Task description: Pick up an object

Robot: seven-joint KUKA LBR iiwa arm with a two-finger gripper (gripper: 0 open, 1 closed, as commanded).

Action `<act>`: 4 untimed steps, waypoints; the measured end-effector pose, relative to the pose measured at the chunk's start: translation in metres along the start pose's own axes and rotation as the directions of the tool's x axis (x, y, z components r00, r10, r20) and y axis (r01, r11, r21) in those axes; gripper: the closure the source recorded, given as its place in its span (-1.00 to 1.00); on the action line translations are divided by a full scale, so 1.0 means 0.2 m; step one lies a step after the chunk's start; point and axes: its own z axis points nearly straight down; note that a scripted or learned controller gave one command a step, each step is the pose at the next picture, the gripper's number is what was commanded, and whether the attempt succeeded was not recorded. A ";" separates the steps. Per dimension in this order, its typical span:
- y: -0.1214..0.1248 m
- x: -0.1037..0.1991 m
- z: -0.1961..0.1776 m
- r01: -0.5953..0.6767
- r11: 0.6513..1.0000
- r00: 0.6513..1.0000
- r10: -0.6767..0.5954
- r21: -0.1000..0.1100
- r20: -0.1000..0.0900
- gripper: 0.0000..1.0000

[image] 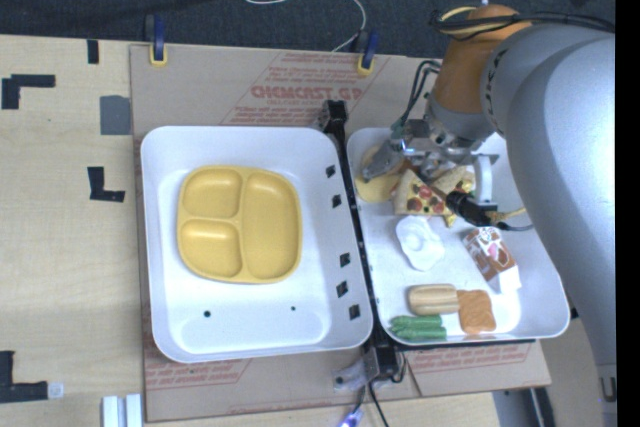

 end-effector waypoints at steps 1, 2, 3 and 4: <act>0.00 -0.02 0.00 0.000 1.000 1.000 0.000 0.000 -0.001 -1.00; 0.00 -0.07 0.00 -0.001 1.000 1.000 0.001 0.000 -0.001 -1.00; 0.00 -0.15 0.00 -0.001 1.000 1.000 0.001 0.001 -0.002 -1.00; 0.00 -0.15 -0.04 0.001 1.000 1.000 -0.001 0.002 -0.001 1.00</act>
